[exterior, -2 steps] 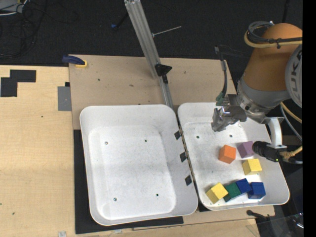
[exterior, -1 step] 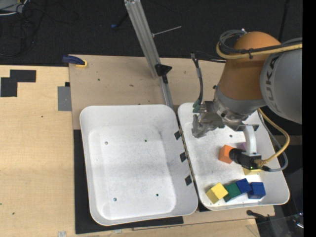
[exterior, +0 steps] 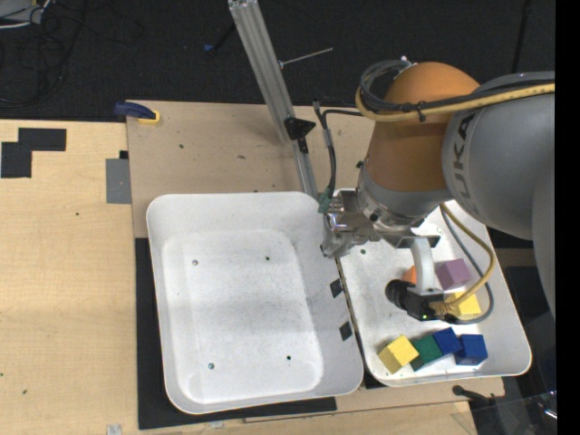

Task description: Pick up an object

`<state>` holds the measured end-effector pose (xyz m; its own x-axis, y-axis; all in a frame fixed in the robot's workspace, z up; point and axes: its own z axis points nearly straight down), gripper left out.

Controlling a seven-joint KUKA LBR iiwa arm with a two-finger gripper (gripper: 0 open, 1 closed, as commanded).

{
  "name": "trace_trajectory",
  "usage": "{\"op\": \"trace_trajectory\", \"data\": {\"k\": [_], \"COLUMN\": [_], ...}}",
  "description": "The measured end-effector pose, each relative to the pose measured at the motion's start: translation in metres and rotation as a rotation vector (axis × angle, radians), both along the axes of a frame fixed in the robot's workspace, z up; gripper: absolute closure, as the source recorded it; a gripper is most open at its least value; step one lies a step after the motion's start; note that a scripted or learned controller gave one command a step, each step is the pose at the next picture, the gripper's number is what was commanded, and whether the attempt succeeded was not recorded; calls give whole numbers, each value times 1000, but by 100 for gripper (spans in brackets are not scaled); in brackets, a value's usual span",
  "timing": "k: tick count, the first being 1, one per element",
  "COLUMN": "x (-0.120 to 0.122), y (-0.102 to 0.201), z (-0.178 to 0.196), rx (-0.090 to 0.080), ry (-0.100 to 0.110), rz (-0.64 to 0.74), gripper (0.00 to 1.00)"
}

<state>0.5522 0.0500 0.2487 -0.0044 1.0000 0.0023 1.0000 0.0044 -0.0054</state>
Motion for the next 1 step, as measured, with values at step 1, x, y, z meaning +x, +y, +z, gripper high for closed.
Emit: {"op": "trace_trajectory", "data": {"k": [1], "x": [-3], "y": [45], "z": [-20], "rx": [-1], "ry": [3], "rz": [-2], "gripper": [100]}}
